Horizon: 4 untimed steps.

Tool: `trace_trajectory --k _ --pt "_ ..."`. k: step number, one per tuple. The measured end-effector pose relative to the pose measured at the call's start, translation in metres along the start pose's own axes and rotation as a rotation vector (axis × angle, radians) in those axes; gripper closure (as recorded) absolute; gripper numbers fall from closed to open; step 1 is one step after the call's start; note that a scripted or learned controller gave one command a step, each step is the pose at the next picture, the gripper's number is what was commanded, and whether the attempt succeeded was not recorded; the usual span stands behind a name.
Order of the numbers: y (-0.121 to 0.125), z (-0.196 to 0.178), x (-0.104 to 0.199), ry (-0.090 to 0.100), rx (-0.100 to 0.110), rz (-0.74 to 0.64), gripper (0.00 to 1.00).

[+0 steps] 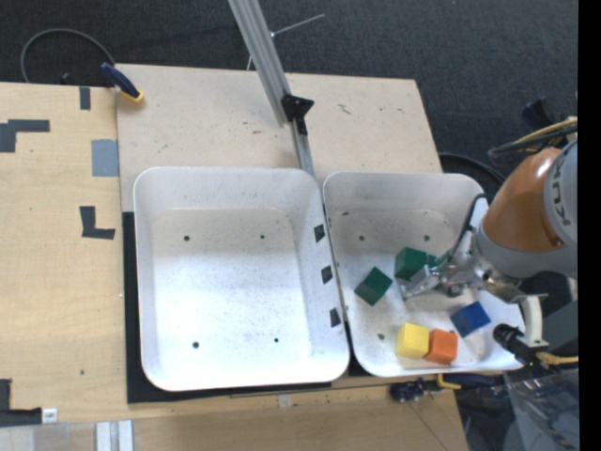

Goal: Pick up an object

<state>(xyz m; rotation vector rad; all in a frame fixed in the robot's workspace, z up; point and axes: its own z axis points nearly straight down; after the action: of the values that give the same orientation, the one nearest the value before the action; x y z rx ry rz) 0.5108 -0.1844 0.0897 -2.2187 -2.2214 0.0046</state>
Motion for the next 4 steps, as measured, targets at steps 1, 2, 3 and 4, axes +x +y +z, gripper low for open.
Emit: trace_trajectory --k 1,2,3,4 --pt "0.000 -0.011 0.001 0.002 0.000 -0.001 1.00" --pt "-0.007 -0.065 0.007 0.000 -0.006 0.000 1.00" --pt "-0.007 -0.128 0.005 -0.001 -0.009 -0.001 1.00" --pt "-0.006 -0.181 0.005 -0.001 -0.009 -0.001 1.00"
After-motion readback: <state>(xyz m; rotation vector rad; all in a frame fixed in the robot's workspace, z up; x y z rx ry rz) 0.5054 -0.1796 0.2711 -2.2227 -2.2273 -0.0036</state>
